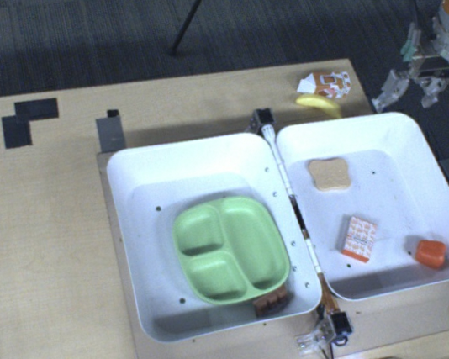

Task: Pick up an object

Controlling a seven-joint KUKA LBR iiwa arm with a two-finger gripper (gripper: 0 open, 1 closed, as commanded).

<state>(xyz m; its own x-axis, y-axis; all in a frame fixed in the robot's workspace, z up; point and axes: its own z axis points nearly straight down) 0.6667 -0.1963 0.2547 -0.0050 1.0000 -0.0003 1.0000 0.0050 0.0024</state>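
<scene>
The right bin (423, 141) holds three loose things. A tan slice of bread (329, 175) lies near its back left. A small orange-and-white box (358, 238) rests in the middle, and an orange block (430, 253) sits at the front right corner. My gripper (408, 91) hangs above the bench just beyond the right bin's back right corner. It is open, fingers spread, with nothing between them. It is well away from all three objects.
The left bin (144, 230) carries a green divided plate (231, 248), with a small brown object (270, 301) at the plate's front edge. A yellow banana toy (317, 102) and a wrapper (326, 83) lie on the bench behind the right bin.
</scene>
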